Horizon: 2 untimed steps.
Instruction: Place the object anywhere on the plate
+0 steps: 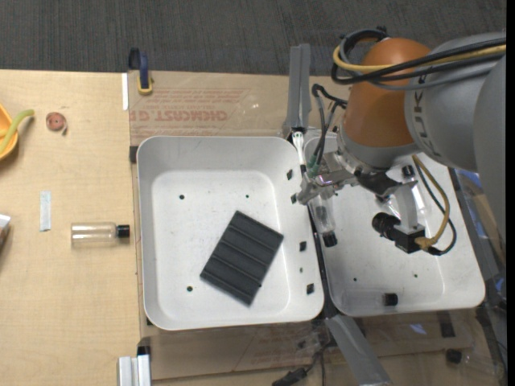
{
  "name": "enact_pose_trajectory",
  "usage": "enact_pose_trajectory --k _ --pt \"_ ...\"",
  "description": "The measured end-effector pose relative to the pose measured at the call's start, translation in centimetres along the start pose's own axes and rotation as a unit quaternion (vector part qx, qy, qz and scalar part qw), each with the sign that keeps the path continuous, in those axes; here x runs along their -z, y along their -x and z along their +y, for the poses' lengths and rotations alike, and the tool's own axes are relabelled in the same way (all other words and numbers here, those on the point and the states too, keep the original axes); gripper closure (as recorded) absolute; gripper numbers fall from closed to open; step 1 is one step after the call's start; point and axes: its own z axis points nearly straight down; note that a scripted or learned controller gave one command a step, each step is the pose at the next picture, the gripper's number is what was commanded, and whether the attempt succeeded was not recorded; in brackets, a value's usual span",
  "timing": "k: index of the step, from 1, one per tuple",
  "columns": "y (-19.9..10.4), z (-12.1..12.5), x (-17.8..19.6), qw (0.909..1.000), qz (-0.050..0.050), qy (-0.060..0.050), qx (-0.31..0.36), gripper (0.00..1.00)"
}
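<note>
Two shallow white bins sit side by side across the lower half of the frame, the left bin [145, 215] and the right bin [451, 288].

Nearest the camera, at the lower edge of the right bin, lies a small black piece [389, 299]. It is too small to identify, but it may be the object to be moved.

Just above the lower edge of the left bin rests a dark ribbed slab [241, 257], which lies flat and touches no wall. It is the only broad flat thing in either bin, so it is judged to serve as the plate. Its long axis runs from lower left to upper right.

Farther back, the gripper [323, 219] hangs over the seam between the bins, at the right bin's left wall. Whether it is open, closed or carrying anything cannot be told.

The slab lies to the left of the gripper and slightly lower in the frame, and the small piece lies to its lower right. Any delivery therefore calls for a leftward crossing of the seam.

The grey arm [386, 95], with its orange band, fills the upper right. On the bench at far left lies a clear bottle [98, 232], and a cardboard sheet [201, 111] lies beyond the left bin.
</note>
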Motion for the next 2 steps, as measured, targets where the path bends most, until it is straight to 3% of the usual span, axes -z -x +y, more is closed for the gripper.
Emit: enact_pose_trajectory --k 1,2 --pt "-12.0 2.8 7.7 1.0 0.0 0.001 0.006 1.0" --pt "-20.0 -2.7 -0.2 0.9958 0.0 -0.001 0.091 1.0"
